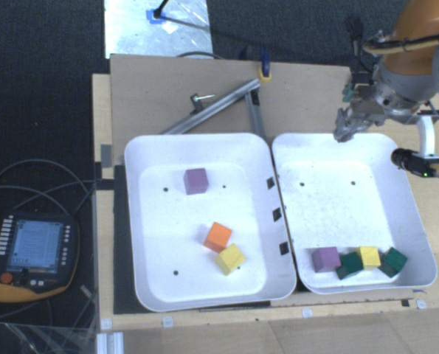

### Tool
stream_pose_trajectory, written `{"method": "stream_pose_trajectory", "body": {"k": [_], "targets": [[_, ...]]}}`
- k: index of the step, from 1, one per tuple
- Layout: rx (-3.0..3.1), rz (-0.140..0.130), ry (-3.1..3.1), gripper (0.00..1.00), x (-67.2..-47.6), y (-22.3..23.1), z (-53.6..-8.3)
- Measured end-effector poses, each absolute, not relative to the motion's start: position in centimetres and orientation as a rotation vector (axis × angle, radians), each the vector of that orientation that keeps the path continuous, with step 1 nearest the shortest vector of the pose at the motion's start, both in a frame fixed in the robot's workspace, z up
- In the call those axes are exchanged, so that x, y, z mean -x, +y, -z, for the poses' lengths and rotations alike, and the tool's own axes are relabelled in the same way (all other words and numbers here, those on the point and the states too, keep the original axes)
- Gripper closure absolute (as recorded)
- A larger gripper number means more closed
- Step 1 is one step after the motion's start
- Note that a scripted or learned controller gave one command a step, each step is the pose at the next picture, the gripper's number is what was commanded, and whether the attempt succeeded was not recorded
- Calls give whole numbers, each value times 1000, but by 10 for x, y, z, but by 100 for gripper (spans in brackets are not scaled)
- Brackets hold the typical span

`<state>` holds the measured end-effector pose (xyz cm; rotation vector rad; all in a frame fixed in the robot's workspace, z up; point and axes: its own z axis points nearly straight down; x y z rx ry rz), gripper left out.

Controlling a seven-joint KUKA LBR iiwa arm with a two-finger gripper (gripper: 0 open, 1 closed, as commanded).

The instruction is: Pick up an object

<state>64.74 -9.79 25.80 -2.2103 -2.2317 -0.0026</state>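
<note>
Item 1, far left, lower half of frame: a teach pendant (29, 255) with a lit screen, lying on dark floor with its cable looped around it.

Item 2, left white bin (142, 198), centre-left: holds a purple cube (195, 181) in its upper middle, and lower down an orange cube (218, 236) with a yellow cube (231, 259) just beside it at lower right, the two about touching.

Item 3, above the left bin: a grey metal bar (215, 106) lying aslant on the brown board.

Item 4, right white bin (407, 198), centre-right: a row along its lower edge, left to right: purple block (325, 258), dark green block (348, 264), small yellow block (370, 256), second green block (393, 260), packed close.

Item 5, upper right: the arm, orange band visible, with its gripper (344, 130) over the right bin's upper rim, well apart from every block. Nothing is seen in it; whether it is open or closed cannot be told.
</note>
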Motion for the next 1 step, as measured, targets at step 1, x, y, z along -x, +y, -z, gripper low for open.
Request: {"method": "stream_pose_trajectory", "body": {"k": [1], "targets": [[2210, 1, -2231, 100, -639, -48, -244]]}}
